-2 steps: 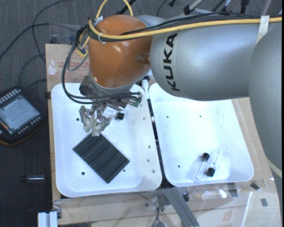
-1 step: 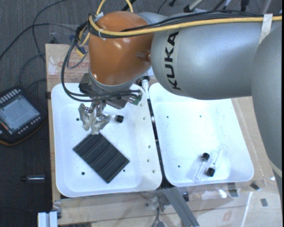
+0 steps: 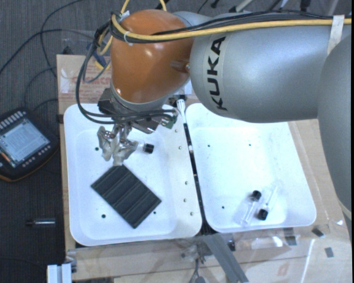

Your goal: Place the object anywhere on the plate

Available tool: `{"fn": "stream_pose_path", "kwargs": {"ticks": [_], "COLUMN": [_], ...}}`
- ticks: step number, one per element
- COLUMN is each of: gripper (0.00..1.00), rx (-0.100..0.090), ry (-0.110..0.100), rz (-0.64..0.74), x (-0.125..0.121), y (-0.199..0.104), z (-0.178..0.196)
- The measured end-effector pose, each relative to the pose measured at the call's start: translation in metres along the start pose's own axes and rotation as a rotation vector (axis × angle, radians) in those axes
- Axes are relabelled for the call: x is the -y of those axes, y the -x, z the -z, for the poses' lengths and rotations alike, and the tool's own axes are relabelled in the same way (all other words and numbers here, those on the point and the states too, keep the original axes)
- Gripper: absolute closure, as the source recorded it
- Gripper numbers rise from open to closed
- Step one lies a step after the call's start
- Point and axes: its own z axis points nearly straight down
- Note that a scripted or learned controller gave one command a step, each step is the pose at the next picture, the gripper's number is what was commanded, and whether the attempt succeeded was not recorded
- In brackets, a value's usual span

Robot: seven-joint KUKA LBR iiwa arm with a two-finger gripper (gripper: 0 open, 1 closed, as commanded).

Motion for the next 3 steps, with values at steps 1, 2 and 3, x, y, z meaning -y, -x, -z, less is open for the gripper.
{"fn": "stream_pose_path", "kwargs": {"ticks": [1,2,3], "gripper": [1.00,1.00,1.00], "rx": [-0.015,-0.016,-0.014], "ry": [-0.003,-0.002,0.001], "rz": [0.217,0.320,0.664], "x": [-0.031,-0.073,-0.066], "y": [-0.033,-0.046,-0.058], "z": [-0.016,-0.021,-0.002]}}
